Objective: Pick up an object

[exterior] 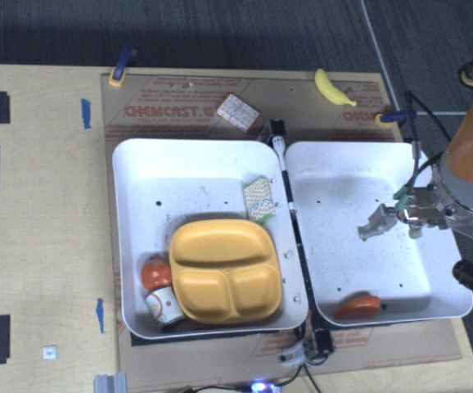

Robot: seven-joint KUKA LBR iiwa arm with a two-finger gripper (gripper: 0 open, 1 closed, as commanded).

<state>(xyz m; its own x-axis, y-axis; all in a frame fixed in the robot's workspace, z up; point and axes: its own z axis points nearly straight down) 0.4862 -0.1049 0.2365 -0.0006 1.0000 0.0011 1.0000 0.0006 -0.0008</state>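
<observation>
My gripper (373, 226) hangs over the middle right of the right bin (335, 170), with its fingers pointing left and nothing seen between them. An orange-red object (358, 306) lies at that bin's front edge, well below the gripper. In the left bin (138, 187) sits a large yellow divided tray (224, 268). A small patterned packet (259, 198) lies beside the tray's upper right. A red-orange ball (155, 274) and a white and orange can (163, 304) rest at the tray's left.
Behind the bins, a yellow banana (333, 88) and a checkered small box (236, 112) lie on the cardboard. A blue and yellow clamp (121, 65) holds the back left corner. Black cables trail near the arm at right.
</observation>
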